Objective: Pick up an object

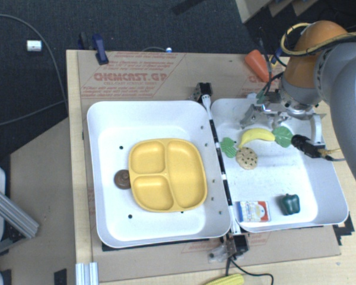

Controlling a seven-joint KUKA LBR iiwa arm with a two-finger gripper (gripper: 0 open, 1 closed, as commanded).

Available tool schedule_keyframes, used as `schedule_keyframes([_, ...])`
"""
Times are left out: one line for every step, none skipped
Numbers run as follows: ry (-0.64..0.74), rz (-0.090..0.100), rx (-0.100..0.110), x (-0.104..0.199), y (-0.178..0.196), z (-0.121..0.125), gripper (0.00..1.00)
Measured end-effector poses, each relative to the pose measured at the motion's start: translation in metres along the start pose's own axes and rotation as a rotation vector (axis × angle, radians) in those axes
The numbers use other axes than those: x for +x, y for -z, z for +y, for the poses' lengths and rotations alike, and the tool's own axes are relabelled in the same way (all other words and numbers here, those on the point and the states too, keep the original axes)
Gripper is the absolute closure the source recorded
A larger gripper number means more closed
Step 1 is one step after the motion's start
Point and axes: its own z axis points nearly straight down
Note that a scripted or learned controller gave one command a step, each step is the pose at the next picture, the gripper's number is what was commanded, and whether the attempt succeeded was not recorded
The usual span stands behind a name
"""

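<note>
My gripper hangs over the far end of the right bin, its fingers spread open with nothing between them. Just below it lies a yellow banana. A green leafy piece sits at the banana's right end and another green piece at its left. A speckled cookie rests right in front of the banana. Nearer the front of the same bin are a green pepper and a small red and white box.
The left bin holds a yellow divided plate with a brown round piece against its left side. An orange thing lies on the bench behind the right bin. The wall between the bins runs close to the left green piece.
</note>
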Motion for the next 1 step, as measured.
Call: schedule_keyframes([0.0, 0.003, 0.002, 0.0457, 0.0, -0.0387, 0.0])
